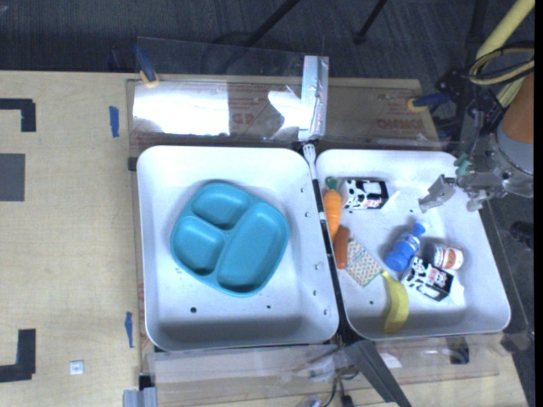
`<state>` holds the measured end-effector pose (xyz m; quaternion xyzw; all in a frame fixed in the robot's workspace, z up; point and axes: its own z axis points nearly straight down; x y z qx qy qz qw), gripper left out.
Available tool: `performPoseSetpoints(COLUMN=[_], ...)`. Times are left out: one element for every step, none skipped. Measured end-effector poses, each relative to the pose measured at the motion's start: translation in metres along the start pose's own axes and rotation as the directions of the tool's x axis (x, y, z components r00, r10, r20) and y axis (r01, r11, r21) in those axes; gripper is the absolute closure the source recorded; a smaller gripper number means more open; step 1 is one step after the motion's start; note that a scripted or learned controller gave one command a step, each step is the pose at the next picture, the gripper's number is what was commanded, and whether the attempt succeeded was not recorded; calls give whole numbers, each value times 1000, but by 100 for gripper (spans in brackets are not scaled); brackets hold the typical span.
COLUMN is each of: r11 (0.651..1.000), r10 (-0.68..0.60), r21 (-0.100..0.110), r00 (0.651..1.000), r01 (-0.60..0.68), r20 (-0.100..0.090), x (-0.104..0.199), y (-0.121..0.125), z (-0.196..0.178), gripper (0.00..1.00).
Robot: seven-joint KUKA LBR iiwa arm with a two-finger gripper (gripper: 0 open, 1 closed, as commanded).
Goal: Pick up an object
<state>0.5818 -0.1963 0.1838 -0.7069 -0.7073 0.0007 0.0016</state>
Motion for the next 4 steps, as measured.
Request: performPoseSetpoints(r11=[997,997,998,1000], r10=[79,82,60,-29], r21=[-8,-11,-2,-2], r00=[997,997,998,1000], r01=[-79,-82,-60,29], r20=[2,2,2,2], x=[29,28,-23,32], y=[7,8,-18,0], z=[98,89,34,-25], gripper=[0,100,100,100])
